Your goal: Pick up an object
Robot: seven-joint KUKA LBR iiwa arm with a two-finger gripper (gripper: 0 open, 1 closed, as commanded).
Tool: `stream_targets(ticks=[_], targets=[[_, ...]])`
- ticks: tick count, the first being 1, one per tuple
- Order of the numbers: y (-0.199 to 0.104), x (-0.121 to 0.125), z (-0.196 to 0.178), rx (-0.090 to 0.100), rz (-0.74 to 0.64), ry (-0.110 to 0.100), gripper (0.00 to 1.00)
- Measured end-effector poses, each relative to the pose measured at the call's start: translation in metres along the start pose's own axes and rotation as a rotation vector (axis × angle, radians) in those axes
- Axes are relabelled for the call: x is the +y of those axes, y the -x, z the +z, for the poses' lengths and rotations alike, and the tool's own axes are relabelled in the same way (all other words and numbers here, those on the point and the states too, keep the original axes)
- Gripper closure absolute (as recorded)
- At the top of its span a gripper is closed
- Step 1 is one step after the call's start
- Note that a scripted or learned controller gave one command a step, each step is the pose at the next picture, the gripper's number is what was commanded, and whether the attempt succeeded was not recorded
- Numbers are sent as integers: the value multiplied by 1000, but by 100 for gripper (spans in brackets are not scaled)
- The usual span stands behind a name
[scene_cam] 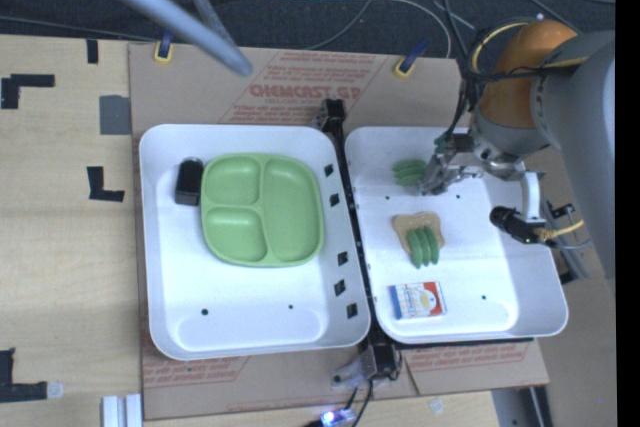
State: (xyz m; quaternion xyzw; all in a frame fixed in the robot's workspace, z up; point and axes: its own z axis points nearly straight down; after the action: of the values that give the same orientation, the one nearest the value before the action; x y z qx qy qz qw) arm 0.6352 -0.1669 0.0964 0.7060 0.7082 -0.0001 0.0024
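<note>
We see the gripper (pixel 436 177) low in the right bin (pixel 520 300), touching a green toy (pixel 408 172) at its far side. Its grip we cannot tell; nothing looks lifted, so the pick remains.

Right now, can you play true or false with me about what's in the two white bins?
1. The green plate lies in the left bin. True.
2. A small black thing sits beside the plate. True, at the plate's left edge.
3. The little box is in the left bin. False: it lies in the right bin, near its front edge.
4. The gripper hangs over the plate. False: it is low over the right bin, next to a green thing at the far end.
5. A green thing on a tan piece lies in the middle of the right bin. True.
</note>
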Motion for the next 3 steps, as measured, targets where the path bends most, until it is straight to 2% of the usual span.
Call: stream_targets(ticks=[2,3], targets=[[9,5,-88,2,2,1,100],[12,3,-152,2,1,3,100]])
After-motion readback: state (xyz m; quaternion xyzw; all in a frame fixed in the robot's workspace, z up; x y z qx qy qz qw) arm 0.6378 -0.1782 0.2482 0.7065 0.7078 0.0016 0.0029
